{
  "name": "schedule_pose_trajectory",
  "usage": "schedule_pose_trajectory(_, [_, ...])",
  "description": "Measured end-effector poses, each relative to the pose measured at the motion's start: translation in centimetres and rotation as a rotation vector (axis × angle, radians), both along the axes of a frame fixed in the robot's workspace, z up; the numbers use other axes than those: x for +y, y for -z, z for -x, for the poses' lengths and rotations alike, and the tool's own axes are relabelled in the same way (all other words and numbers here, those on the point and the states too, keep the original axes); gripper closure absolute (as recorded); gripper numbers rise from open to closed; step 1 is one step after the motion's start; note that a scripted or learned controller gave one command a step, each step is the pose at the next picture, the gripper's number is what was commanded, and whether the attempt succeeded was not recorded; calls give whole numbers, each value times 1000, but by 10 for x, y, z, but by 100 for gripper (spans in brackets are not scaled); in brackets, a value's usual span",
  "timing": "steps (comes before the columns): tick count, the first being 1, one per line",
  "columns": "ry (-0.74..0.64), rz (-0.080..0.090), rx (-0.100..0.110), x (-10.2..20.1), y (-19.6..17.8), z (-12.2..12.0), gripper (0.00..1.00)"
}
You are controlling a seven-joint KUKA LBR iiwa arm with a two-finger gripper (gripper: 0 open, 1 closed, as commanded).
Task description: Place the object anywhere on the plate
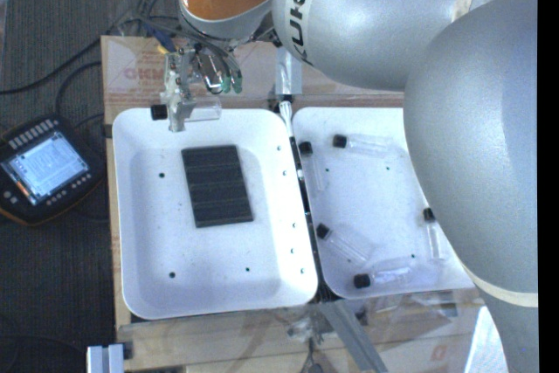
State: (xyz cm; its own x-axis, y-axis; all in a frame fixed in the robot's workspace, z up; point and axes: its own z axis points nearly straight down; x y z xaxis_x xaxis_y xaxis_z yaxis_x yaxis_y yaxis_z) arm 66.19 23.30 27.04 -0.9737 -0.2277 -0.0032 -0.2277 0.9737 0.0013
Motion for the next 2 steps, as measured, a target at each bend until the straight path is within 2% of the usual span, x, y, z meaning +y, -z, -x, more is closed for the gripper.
schedule_pose_trajectory(1, [-315,-1,0,1,-52,60,100])
schedule_pose_trajectory(2, [-732,-1,-2,1,-47,18,100])
